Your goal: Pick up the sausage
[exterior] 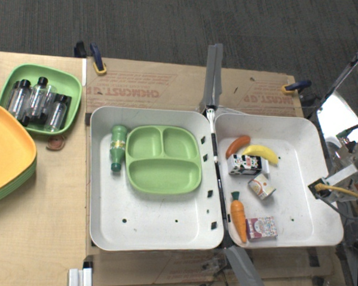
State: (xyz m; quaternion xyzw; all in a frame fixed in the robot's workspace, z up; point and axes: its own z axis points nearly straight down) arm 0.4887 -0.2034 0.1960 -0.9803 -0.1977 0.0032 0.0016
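The sausage (237,145) is a short reddish-orange piece lying at a slant in the right bin (303,176), near its back left corner. A yellow banana (261,153) lies just to its right, and a small black-and-white box (245,165) sits right in front of it, close to both. Nothing covers the sausage from above.
The right bin also holds a small white carton (261,187), a carrot (239,215) and a pink box (262,227). The left bin (156,228) holds a green divided plate (164,159) and a green bottle (118,147). A green tray of bottles (40,99) and yellow plates (7,157) sit far left.
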